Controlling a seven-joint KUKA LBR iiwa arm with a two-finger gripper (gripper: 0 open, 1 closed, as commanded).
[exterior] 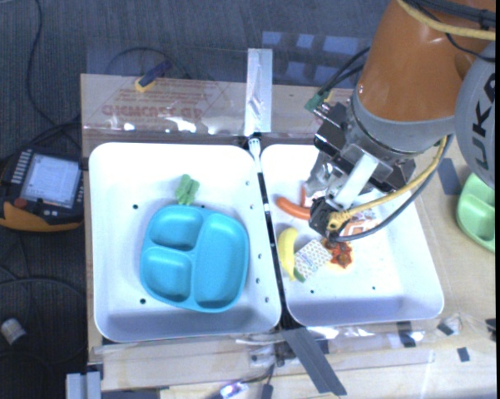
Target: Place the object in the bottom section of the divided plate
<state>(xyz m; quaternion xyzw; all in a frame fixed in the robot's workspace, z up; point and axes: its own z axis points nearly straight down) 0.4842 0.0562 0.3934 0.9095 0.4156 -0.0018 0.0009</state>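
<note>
— Where to begin?
— Find the gripper [324, 191] low over the right bin [399, 293], toward its 10 o'clock corner; cannot tell whether spread, pressed together or pinching anything.
— And the thing to carry?
— Probably the orange carrot-shaped piece [294, 209], lying on the bin floor just at 8 o'clock of the gripper; near the yellow banana [287, 252] and the checked packet [313, 258]; not yet lifted, by the look of it.
— How to do this well?
— Close across the narrow width, not along the length; keep clear of the banana at 6 o'clock; rise above the wall between the bins before heading toward 9 o'clock; aim for the blue divided plate [225, 260] in the left bin [116, 189]; take the small compartment at 7 o'clock of the plate as the bottom one, a judgement only; avoid the green toy [185, 189] at 12 o'clock of the rim; release low.
</note>
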